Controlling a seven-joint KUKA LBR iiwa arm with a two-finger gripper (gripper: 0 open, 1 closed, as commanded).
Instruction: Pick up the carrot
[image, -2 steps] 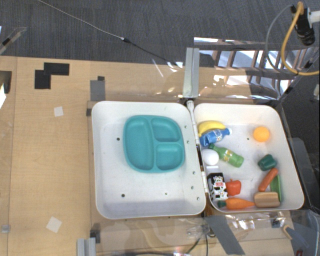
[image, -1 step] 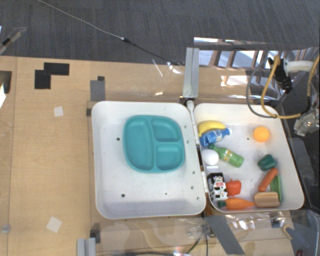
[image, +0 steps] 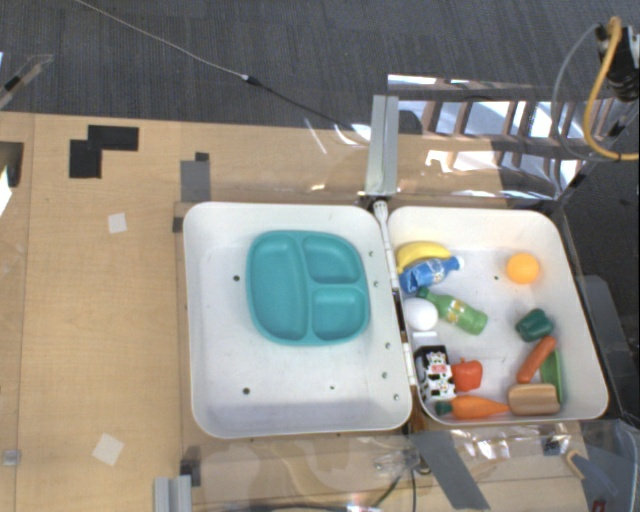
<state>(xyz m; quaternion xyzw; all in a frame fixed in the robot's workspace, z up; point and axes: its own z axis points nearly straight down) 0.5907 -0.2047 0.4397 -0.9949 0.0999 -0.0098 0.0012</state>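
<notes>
An orange carrot (image: 480, 407) lies flat along the front wall of the right bin (image: 560, 240), its tip pointing right toward a tan bread loaf (image: 533, 399). A second orange-red tapered piece (image: 536, 358) lies slanted just above the loaf, beside a dark green cucumber (image: 553, 376). I cannot tell whether that piece is also a carrot.
The right bin also holds a banana (image: 422, 252), blue packet (image: 432, 271), green bottle (image: 455, 312), white egg (image: 421, 316), orange ball (image: 522, 268), green pepper (image: 534, 324), cow-print carton (image: 434, 372) and a red item (image: 467, 375). A teal divided plate (image: 308, 287) sits in the left bin (image: 215, 380). Cables (image: 605, 85) hang top right.
</notes>
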